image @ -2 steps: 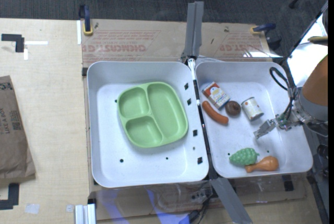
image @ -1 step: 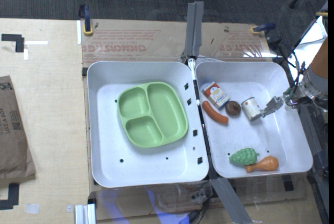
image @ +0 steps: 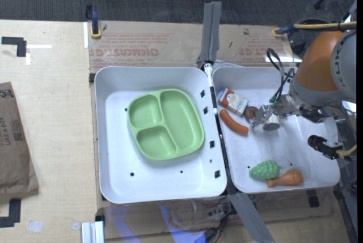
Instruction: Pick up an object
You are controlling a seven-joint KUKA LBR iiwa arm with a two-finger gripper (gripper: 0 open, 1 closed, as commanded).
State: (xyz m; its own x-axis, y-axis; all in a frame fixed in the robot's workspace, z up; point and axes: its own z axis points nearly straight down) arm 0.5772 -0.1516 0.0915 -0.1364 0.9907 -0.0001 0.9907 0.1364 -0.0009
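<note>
**Two bins, one arm: contents as seen**

Left bin (image: pixel 108 140): white, shallow, centre of the frame; holds a green divided plate (image: pixel 166 123) with three compartments, lying flat and slightly turned.

Right bin (image: pixel 295 145): white, right of centre, edge to edge with the left bin; holds four loose items. Small carton (image: pixel 233 101), orange and white, in the bin's upper left, lying on its side. Sausage (image: pixel 233 122), orange-red, just below the carton and near touching it, set on a slant. Green leafy toy vegetable (image: pixel 265 170), at the lower middle of the bin. Orange-brown drumstick-shaped piece (image: pixel 286 178), just right of the green one and touching or nearly touching it.

Arm: grey with an orange band, entering from the right of the frame; jaws (image: pixel 264 117) low over the upper middle of the right bin, just right of the sausage and carton; whether open or closed cannot be told, and nothing is seen between them.

Surface (image: pixel 51 123): pale wood; a brown paper bag (image: pixel 14 140) at the left edge of the frame.
</note>
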